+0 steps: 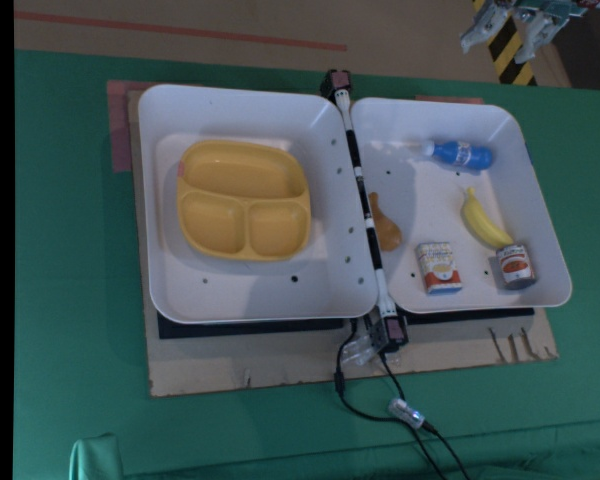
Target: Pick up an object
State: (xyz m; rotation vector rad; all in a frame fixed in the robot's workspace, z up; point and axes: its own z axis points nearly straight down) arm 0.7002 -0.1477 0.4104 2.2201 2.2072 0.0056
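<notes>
My gripper (505,30) hangs at the top right of the camera view, above and beyond the right bin's (540,218) far corner, fingers spread open with nothing between them. In the right bin lie a clear bottle with a blue label (458,154) near the far edge, a yellow banana (483,221), a small can with a red label (516,265), a small orange-and-white carton (439,267) and a brown drumstick (383,223) by the divider. All of them lie well below the gripper.
The left bin (170,118) holds a yellow divided plate (244,199). A black-and-white bar (363,203) runs between the bins, with cables (390,398) trailing off its near end. Green cloth (70,268) covers the bench around the cardboard base.
</notes>
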